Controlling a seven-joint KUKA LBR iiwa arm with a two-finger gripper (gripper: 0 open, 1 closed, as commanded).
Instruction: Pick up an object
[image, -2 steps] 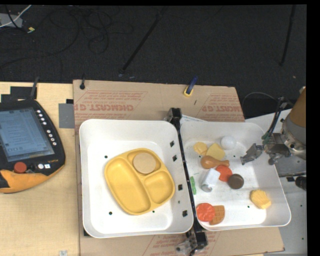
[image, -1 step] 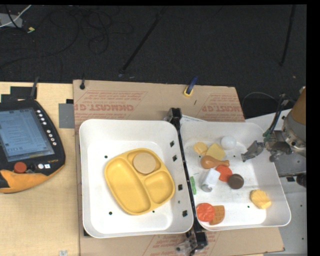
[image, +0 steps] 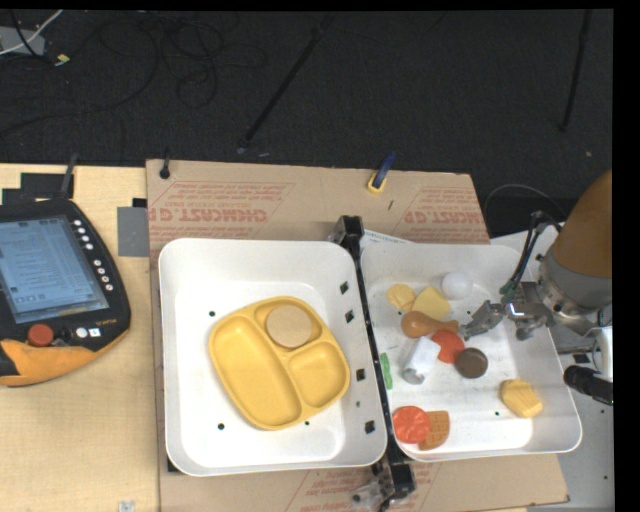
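The brown round piece lies mid right bin, crowded by a red piece at its ten o'clock. My claw hangs at its one o'clock, above the heap; whether it's wide or narrow I cannot tell.

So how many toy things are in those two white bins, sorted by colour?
Yellow: 4, the divided plate, two pieces, a ridged piece
Tan: 1
White: 2
Brown: 2
Red or orange: 2
Total: 11
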